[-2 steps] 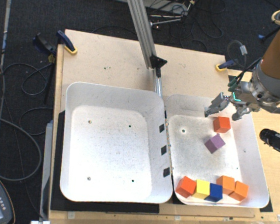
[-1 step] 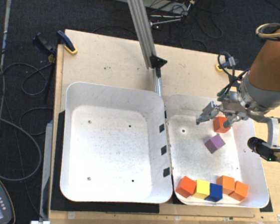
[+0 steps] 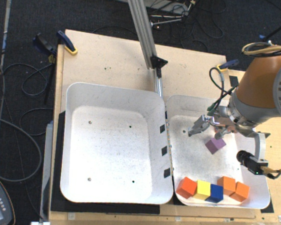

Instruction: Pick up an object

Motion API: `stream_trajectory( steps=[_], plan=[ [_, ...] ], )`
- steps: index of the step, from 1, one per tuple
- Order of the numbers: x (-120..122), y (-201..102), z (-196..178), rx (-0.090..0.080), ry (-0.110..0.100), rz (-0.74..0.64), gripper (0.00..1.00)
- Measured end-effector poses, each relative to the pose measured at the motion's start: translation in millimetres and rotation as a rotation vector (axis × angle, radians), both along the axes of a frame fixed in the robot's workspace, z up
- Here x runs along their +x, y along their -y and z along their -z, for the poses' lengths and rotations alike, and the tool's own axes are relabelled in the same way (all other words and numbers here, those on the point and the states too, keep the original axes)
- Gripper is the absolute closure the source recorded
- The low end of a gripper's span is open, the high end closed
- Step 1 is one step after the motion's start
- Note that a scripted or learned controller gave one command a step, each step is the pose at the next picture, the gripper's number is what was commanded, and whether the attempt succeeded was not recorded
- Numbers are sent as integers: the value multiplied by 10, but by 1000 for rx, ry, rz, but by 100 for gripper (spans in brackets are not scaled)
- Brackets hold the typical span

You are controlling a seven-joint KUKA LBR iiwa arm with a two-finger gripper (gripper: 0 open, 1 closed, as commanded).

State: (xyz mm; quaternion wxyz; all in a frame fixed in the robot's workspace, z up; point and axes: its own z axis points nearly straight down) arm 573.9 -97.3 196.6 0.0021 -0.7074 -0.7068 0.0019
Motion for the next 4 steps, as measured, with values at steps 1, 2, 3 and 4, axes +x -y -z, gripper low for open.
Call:
stream_trajectory(
  steps=[1, 2, 3, 4],
  plan=[
    [61, 73, 535, 0, 0, 1, 0],
    [75, 71, 398, -1, 7, 0, 100],
    [91, 137, -222, -2, 13, -2, 100],
    [105, 141, -589, -2, 12, -3, 100]
  ],
)
